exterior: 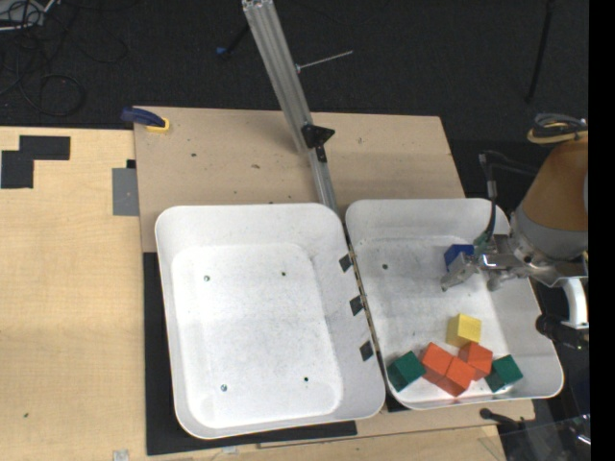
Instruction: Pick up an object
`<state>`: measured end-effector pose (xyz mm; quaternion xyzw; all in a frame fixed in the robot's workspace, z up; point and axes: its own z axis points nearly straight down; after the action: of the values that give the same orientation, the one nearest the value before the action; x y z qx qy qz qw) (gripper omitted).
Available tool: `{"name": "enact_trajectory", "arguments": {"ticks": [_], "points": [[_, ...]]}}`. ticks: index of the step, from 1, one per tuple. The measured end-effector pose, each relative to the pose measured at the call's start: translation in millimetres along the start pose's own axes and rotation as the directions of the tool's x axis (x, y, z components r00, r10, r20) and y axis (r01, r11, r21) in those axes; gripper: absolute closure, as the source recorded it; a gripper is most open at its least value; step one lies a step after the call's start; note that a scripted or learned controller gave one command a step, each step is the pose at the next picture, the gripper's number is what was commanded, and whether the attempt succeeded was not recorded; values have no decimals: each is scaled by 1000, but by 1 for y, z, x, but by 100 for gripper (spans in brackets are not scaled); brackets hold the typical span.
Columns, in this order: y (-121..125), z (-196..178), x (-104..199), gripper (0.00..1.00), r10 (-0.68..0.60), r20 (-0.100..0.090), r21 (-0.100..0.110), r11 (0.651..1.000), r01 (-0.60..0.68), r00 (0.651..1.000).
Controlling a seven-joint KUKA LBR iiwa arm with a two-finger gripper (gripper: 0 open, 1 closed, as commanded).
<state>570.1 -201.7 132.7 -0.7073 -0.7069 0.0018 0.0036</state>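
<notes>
Here, we take the blue block (458, 254) as the likeliest pick: it lies in the right bin (413, 221), toward its far right side, touching or just left of our gripper (471, 269). We cannot tell whether the block is grasped. The yellow block (468, 328) lies near, toward the front; the orange blocks (455, 365) and green blocks (406, 369) cluster beyond it at the front wall.

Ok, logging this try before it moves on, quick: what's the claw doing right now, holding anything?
Claw: above the right bin, beside a blue block; whether it grips the block cannot be told.
</notes>
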Motion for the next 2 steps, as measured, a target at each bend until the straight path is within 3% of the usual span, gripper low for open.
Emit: {"name": "enact_trajectory", "arguments": {"ticks": [1, 2], "points": [[1, 42, 0, 0, 2, 2, -6, 1000, -2, 1000], [1, 32, -1, 100, 6, 1, -6, 1000, -6, 1000]]}}
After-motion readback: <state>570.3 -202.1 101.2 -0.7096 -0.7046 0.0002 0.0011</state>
